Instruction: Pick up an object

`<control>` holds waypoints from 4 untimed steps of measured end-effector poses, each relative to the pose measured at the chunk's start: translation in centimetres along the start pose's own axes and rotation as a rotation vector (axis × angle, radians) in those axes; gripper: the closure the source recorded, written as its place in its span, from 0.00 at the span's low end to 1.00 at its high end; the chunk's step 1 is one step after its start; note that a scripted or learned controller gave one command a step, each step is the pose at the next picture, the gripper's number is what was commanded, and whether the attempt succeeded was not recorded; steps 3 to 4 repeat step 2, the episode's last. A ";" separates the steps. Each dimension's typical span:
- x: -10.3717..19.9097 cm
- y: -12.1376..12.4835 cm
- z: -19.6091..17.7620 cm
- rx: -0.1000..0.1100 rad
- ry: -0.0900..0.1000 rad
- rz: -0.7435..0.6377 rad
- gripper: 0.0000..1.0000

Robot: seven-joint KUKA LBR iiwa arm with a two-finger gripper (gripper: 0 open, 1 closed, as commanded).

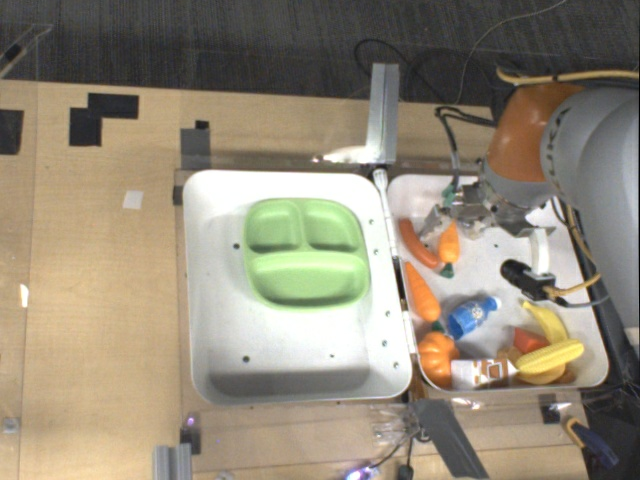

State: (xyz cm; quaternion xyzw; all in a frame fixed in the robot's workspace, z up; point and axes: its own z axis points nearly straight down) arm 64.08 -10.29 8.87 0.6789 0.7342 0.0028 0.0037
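We see the gripper (447,230) low in the right bin (592,360), near its upper left part, with a small orange carrot (450,243) standing almost upright right at its tip. The carrot is short, bright orange, darker at its lower end. Whether the fingers actually clasp it we cannot tell; the metal parts there blur together, so their opening is unclear to us. Just to its left lies a reddish pepper (418,245), slanted. The arm (570,138) is cut off at the right edge. The left bin (210,298) holds a green divided tray (304,250)
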 end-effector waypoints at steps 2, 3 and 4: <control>5.4 3.5 -9.8 0.002 0.001 0.082 1.00; 5.4 3.5 -9.8 0.002 0.001 0.082 1.00; 5.4 3.5 -9.8 0.002 0.001 0.082 1.00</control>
